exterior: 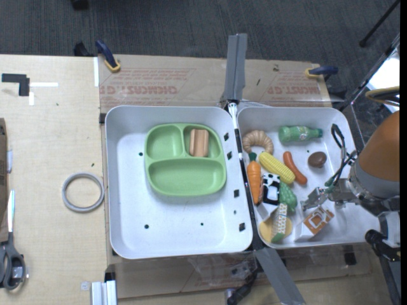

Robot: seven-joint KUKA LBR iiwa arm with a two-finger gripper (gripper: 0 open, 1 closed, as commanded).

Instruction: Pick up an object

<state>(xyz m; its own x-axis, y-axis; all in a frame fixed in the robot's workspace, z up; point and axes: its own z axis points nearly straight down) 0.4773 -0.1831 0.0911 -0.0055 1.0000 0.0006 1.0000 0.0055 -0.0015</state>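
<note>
Camera view, looking down on both bins.

Closest to the gripper [320,200]: small flat square piece [318,220], orange frame around a white centre, lying tilted on the floor of the right bin [337,116], near its front edge. Just beside or touching the gripper tip; cannot tell which.

Arm [385,154] entering from the right, orange band above the wrist, bent low over the right bin's right side. Gripper aimed left and down. Open or closed: cannot tell. Nothing seen held.

Count, right bin: one green bottle [299,133], one croissant [257,141], one brown round item [317,160], one sausage [294,168], one corn cob [275,167], one carrot [254,180], one square piece. Further small items bunched at the front left, unclear.

Count, left bin [124,189]: one green divided plate [184,176], one hot dog [199,142] in its upper right compartment.

Bench: one grey ring [82,191], two blue clamps.
</note>
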